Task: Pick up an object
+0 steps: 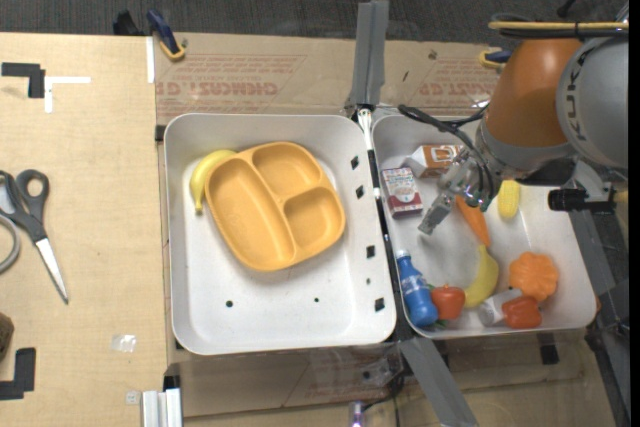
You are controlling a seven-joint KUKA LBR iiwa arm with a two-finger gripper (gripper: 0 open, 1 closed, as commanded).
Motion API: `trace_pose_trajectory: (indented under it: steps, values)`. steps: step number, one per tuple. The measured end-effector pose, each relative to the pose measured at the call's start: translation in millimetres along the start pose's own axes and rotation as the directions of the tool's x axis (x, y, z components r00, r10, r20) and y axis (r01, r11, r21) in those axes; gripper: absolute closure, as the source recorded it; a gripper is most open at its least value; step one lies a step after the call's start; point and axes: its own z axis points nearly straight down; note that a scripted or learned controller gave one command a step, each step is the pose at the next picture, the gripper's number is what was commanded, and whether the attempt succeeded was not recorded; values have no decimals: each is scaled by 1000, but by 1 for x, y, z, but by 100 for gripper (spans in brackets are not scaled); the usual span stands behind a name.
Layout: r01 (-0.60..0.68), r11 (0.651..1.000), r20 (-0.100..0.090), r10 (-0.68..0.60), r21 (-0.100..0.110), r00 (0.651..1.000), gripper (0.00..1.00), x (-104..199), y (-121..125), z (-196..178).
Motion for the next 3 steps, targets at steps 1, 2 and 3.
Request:
trace_pose_trajectory:
  steps: [1,2,3]
  values:
    - [-75,997,-4,75,2,997,0,31,-24,1]
    - [-61,998,0,61,0,998,0,-26,-26,0]
    - [-227,974,-4,227,2,974,0,12,-42,1]
